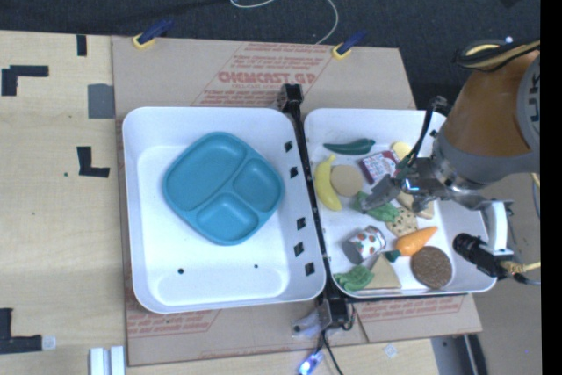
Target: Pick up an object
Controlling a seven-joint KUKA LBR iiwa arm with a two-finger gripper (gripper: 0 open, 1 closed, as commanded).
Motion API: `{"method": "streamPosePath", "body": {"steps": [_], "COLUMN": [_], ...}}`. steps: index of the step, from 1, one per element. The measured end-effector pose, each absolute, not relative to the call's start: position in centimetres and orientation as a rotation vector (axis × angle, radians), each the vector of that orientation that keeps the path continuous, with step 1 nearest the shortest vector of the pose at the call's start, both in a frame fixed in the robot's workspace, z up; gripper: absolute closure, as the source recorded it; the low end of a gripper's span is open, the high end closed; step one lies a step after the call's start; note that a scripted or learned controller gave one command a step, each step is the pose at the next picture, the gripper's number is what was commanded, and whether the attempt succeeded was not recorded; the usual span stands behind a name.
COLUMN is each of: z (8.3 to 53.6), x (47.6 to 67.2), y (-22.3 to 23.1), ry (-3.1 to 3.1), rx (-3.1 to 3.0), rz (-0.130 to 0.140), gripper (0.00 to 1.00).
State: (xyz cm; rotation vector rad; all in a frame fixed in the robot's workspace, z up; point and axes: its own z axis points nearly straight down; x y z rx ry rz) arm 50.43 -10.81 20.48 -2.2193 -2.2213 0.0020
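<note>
The right bin (369,113) holds several toy foods: a green chili (349,147), a banana (327,185), a tan round piece (346,181), a purple packet (378,163), a carrot (414,240), a brown round biscuit (432,266) and a grey-and-white can (363,242). My gripper (402,191) hangs low over the middle of this bin, just right of the purple packet and above a green leafy piece (383,212) and a cracker (402,220). The wrist hides what lies directly under it. Nothing is visibly lifted.
The left bin (149,189) carries a blue divided plate (224,187). A green leaf (355,279) and a tan wedge (383,277) lie at the right bin's front. The black divider (303,189) runs between the bins. A cable (290,0) loops behind.
</note>
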Motion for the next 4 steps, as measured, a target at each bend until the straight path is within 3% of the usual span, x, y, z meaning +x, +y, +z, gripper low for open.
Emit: {"method": "streamPosePath", "body": {"steps": [1,2,3,4], "z": [21.4,20.9,25.8,36.5], "x": [50.4,48.2,48.3,48.4], "y": [-10.7,-4.6,2.5,11.9], "ry": [-2.221,-2.223,-2.232,-2.240], "rx": [-2.217,-2.213,-2.210,-2.208], "rz": [0.003,0.004,-0.004,-0.016], "gripper": [1.00,1.00,1.00,1.00]}}
